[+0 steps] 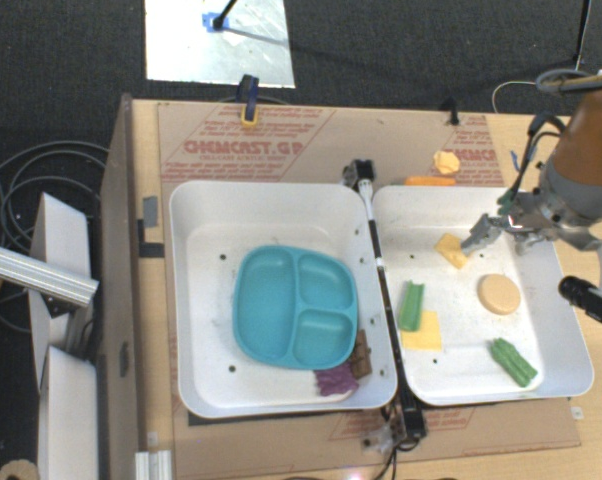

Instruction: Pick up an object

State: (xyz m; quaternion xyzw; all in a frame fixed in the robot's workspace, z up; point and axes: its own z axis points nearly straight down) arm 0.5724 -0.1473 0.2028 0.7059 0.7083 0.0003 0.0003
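**Arm over the right bin, small yellow wedge at its tip**

A dark carpeted floor surrounds the worktop (pixel 281 138), a cardboard-covered bench carrying two shallow white bins side by side. The left bin (pixel 196 298) holds a teal divided plate (pixel 294 306) near its centre, with a purple piece (pixel 333 380) and a brown piece (pixel 362 356) touching the plate's rim at about 5 o'clock.

In the right bin (pixel 571 368), a round tan disc (pixel 500 294) lies near the middle. A green stick (pixel 411 305) sits at 9 o'clock from the disc, just above a flat yellow square (pixel 424 332) that it touches. Another green stick (pixel 513 361) lies at 6 o'clock from the disc. A yellow wedge (pixel 451 249) rests at about 10 o'clock from the disc.

The grey arm with its orange band enters from 3 o'clock. Its end effector (pixel 481 236) hangs just beside the yellow wedge, at the wedge's 2 o'clock; how far apart the fingers stand cannot be told, and nothing is seen held between them. Outside the bin, at 12 o'clock, an orange strip (pixel 429 180) and a yellow lump (pixel 446 162) lie on the cardboard.
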